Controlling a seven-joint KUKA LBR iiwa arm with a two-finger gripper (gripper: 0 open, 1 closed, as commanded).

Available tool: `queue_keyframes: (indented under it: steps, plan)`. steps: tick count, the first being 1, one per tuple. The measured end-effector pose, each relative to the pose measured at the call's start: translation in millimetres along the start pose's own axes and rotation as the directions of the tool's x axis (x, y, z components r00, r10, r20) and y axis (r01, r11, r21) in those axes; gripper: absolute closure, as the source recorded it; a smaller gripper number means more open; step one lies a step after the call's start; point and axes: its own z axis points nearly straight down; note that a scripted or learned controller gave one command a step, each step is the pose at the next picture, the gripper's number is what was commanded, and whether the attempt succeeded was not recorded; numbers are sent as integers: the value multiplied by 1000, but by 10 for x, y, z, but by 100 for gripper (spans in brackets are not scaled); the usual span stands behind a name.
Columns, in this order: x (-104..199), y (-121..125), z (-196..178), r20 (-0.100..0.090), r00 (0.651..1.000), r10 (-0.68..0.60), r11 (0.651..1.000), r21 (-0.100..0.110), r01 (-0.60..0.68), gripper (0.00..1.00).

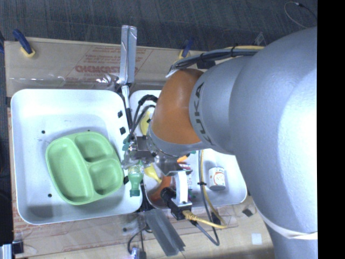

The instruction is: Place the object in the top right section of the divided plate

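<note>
The arm's wrist hangs over the seam between the two bins, the gripper (135,169) right at the left bin's (27,144) right rim — a pale green object (135,176) sits just at its tip, beside the green divided plate (81,169), grasp unclear.

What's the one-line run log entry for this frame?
arm: over right bin | gripper: at the bins' divider | divided plate: left bin, nothing in it | placement: not done
</note>
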Motion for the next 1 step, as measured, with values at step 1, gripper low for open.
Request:
queue_keyframes:
  steps: [1]
  plan:
    - [-43, 331, -2, 0, 949, -315, 949, -1, 315, 100]
